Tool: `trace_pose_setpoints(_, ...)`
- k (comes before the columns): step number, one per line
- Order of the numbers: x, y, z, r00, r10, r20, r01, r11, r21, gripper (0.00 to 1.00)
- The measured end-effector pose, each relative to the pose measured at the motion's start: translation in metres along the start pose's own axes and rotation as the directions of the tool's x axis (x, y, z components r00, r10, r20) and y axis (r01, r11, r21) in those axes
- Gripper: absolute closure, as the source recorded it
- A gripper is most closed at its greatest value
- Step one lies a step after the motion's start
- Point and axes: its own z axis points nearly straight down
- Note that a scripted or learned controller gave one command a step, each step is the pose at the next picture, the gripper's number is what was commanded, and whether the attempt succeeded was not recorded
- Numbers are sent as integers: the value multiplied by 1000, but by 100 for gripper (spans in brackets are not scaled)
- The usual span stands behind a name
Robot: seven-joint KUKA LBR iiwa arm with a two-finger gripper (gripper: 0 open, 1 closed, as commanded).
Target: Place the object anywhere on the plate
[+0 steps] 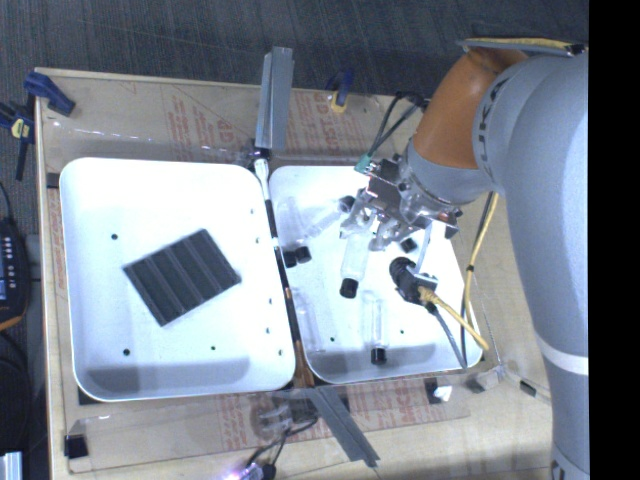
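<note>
The plate (182, 275) is a dark ribbed rectangle lying at a slant in the middle of the left bin (90, 183). Several clear tubes with black caps lie in the right bin (450, 348). One tube (353, 260) points down from just under the gripper, its cap (348, 288) towards the bin's middle. Another tube (377, 323) lies near the front wall, and a third (290, 230) rests by the left wall. My gripper (383, 226) hangs over the upper middle of the right bin, at the top end of the first tube. Whether it touches that tube I cannot tell.
A raised divider (278, 278) separates the two bins. A grey metal bar (272, 98) stands up at the back between them. A yellow cable (452, 313) trails from the wrist over the right bin's right side. Blue clamps (48, 93) sit on the bench's back left corner.
</note>
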Motion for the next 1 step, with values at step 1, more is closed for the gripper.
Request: trace_pose_setpoints(1,80,2,44,997,-72,2,72,997,0,100)
